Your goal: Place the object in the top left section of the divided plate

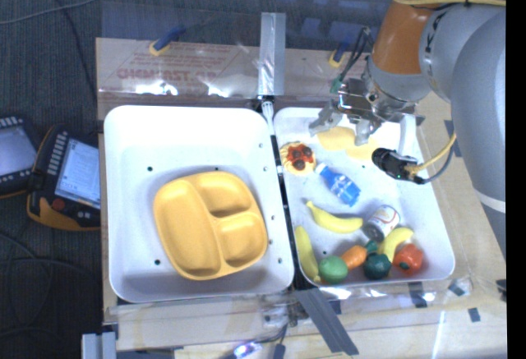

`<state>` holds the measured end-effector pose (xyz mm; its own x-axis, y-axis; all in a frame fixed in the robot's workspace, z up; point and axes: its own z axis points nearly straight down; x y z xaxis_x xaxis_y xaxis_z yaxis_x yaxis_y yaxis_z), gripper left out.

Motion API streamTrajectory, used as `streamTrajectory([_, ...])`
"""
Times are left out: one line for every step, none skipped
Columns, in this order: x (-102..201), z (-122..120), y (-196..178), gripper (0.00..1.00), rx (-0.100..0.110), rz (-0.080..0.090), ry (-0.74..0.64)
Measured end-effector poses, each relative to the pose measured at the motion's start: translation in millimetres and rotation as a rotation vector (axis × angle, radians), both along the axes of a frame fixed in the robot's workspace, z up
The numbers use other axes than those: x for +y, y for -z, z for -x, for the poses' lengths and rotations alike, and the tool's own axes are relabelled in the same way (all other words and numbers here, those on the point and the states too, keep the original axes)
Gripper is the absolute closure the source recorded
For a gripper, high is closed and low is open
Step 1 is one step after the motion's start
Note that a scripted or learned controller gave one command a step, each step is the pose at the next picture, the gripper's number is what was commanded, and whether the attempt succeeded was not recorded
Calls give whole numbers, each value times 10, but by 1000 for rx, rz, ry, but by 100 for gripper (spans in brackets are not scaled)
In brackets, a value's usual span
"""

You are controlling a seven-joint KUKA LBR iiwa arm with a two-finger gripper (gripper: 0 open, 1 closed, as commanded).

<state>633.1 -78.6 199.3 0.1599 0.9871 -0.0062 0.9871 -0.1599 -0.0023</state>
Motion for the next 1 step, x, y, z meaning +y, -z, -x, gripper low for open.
streamTrajectory([794, 392, 170, 100, 1, -4, 52])
